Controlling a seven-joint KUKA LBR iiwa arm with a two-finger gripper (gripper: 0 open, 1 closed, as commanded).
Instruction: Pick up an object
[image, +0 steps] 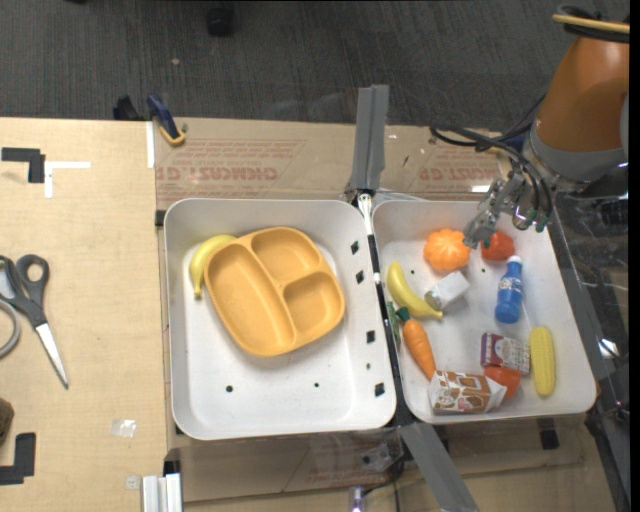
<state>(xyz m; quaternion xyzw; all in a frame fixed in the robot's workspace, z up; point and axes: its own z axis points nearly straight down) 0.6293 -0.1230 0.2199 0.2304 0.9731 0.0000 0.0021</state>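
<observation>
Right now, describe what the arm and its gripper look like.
The arm shows a broad, rounded orange band with a grey section beneath it. Black cables loop out from its side. The gripper is small, metallic grey, built of thin finger links with bare metal joints.

The yellow plate (272, 290) hides most of a banana (205, 258) in the left bin. The tool (487, 228) covers part of a red object (499, 246). A carton (466, 392) overlaps another red piece (505, 378).
</observation>
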